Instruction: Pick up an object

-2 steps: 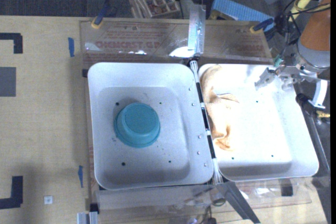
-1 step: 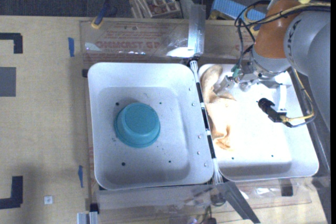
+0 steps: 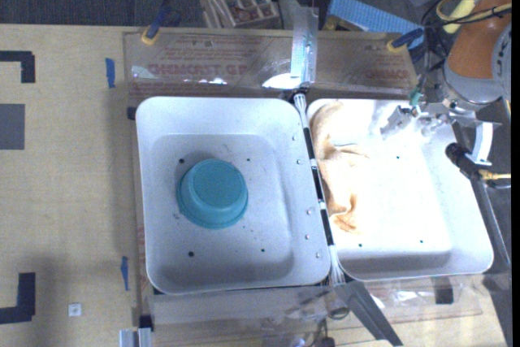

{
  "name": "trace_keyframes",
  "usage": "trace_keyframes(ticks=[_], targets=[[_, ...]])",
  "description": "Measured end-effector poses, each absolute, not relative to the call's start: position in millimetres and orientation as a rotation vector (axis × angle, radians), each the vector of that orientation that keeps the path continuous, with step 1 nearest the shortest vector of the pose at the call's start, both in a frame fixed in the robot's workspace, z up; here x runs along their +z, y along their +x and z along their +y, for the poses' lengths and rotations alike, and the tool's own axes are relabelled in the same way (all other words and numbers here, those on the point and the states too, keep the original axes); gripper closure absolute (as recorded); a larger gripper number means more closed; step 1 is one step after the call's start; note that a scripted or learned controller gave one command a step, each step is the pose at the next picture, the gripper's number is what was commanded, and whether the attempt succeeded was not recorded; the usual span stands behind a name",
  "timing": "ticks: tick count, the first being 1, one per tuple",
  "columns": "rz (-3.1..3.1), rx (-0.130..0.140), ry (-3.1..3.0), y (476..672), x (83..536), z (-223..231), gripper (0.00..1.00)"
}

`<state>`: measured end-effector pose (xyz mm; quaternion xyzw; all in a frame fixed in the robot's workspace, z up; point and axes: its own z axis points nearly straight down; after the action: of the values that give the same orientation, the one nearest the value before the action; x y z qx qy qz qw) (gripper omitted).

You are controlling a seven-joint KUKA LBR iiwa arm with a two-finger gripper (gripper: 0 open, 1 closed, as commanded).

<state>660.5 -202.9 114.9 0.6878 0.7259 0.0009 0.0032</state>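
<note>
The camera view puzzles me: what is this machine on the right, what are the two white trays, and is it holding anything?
You look down from above, at a slant, on a bench. The grey and orange thing at the right is a robot arm; its gripper hangs over the right bin. A teal bowl lies upside down in the left bin. A crumpled tan cloth lies along the right bin's left side. Glare hides the gripper, so I cannot tell whether it holds anything.

A robotics lab: white bins (image 3: 154, 126) on a taped bench (image 3: 65, 199), cables (image 3: 455, 8).
</note>
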Motion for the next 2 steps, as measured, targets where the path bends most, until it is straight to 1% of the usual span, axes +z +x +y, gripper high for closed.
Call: trace_keyframes(ticks=[1, 2], targets=[[2.360, 0.000, 2.075, 608.9, 154, -148, 0.00], [2.526, 0.005, 1.856, 665.5, 88, -103, 0.00]])
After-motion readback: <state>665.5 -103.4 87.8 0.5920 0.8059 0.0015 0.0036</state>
